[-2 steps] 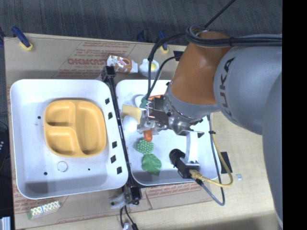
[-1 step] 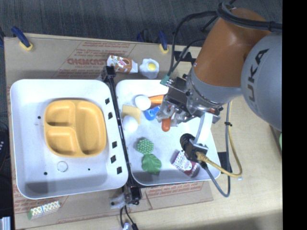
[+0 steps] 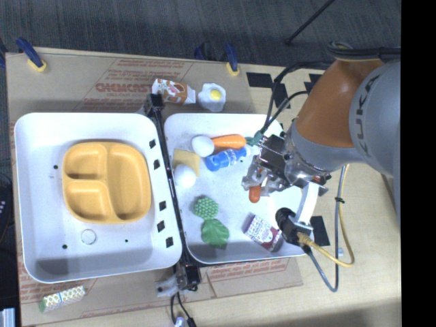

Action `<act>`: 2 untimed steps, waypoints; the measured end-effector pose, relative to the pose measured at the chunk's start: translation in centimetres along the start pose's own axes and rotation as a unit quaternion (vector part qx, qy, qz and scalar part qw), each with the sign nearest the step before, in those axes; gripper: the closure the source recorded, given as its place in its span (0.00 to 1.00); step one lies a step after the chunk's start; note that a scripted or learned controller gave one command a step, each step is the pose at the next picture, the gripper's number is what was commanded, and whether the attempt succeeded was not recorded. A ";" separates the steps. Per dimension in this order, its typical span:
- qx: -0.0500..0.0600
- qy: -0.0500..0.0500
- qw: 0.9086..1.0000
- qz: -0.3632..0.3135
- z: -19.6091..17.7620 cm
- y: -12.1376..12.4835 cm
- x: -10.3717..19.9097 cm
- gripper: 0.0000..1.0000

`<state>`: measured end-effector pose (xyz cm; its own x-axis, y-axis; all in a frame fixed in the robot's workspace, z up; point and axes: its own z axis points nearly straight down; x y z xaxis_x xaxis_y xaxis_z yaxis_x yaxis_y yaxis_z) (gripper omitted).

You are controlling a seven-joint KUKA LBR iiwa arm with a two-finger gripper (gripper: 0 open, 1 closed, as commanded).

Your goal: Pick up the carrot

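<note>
A pale wooden surface [image 3: 381,278] carries a sheet of printed brown cardboard [image 3: 122,80], held along its far edge by blue clamps [image 3: 30,53]; beyond the surface lies dark grey carpeted floor [image 3: 136,9], crossed at the upper right by a thin black rod [image 3: 320,12]; lighting is even.

Arm [image 3: 354,107] cut off at the right edge, its wrist hiding part of the right bin [image 3: 178,182], small orange piece [image 3: 255,195] beneath it too small to identify

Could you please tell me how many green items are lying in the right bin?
2: a dotted green piece near the bin's left wall and a leafy green piece just below it. The arm may hide others.
</note>
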<state>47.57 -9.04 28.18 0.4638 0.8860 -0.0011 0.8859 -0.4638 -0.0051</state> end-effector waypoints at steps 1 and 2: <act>0.001 0.000 0.998 0.057 9.3 0.5 -1.0 1.00; -0.002 0.000 0.996 -0.088 -4.0 5.4 -4.6 1.00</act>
<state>50.29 -15.60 32.11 0.3004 0.9538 0.0002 0.9538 -0.3004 -0.0014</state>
